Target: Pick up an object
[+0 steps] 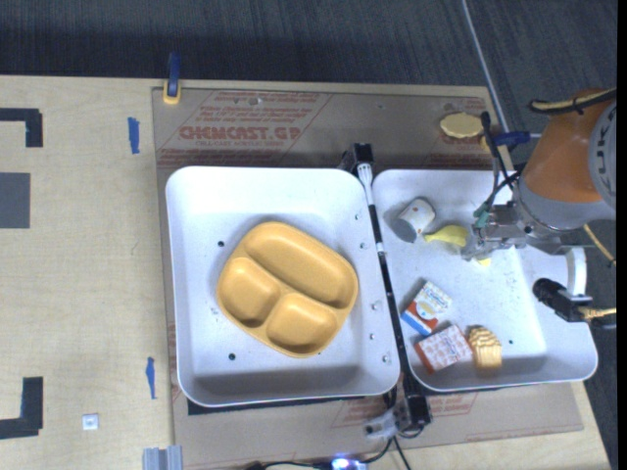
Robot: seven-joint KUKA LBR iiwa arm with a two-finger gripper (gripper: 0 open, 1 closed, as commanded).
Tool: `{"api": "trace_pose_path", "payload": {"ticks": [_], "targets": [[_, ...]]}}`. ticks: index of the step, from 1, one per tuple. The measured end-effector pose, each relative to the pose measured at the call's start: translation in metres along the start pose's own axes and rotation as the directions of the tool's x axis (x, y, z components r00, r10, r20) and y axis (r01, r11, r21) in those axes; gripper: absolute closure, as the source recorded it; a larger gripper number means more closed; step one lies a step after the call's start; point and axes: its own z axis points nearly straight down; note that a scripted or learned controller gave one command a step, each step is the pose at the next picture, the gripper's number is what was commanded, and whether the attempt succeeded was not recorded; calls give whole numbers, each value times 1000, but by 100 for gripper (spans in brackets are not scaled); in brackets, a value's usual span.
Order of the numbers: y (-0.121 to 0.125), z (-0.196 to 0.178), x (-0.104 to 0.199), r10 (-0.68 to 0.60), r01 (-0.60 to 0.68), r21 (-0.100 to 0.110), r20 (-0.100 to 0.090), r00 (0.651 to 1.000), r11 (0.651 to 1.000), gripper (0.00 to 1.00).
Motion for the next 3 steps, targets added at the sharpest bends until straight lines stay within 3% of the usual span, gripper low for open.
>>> {"api": "trace_pose_path", "payload": {"ticks": [1, 2, 3], "targets": [[-9, 25, -71, -1, 1, 11, -4, 1000, 1000, 100], [42, 26, -70, -3, 4, 12, -6, 1000, 1000, 100], [86, 27, -39, -4, 4, 12, -7, 1000, 1000, 100]]}}
